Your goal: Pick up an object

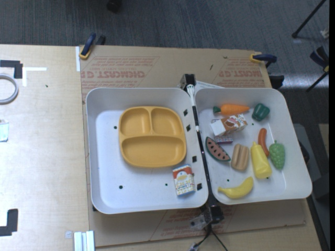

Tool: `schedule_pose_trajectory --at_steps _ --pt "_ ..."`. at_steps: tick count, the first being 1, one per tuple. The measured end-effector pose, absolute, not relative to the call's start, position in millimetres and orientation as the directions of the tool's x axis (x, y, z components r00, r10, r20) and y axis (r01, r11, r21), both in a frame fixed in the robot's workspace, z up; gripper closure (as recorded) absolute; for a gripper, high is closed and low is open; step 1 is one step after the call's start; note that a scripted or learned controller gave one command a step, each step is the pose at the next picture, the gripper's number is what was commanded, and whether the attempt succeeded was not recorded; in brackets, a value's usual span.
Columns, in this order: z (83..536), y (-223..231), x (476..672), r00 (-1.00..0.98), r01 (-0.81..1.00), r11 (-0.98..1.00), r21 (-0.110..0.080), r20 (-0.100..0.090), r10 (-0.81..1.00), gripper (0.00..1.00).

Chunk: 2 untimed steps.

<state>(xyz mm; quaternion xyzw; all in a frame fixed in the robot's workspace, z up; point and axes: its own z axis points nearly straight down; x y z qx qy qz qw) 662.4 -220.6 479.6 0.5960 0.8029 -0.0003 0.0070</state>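
White bin (293, 140) — curved yellow banana (236, 189)

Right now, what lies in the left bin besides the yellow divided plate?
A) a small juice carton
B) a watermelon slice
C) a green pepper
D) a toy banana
A: the small juice carton lies near the front right corner of the left bin, just below the yellow divided plate; the toy banana, watermelon slice and green pepper all sit in the right bin.
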Motion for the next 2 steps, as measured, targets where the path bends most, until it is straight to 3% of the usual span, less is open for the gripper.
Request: schedule_pose_trajectory --at_steps 2 --pt "498.2 -219.4 664.5 -0.294 0.956 0.295 0.012 -0.017 0.956 1.00"
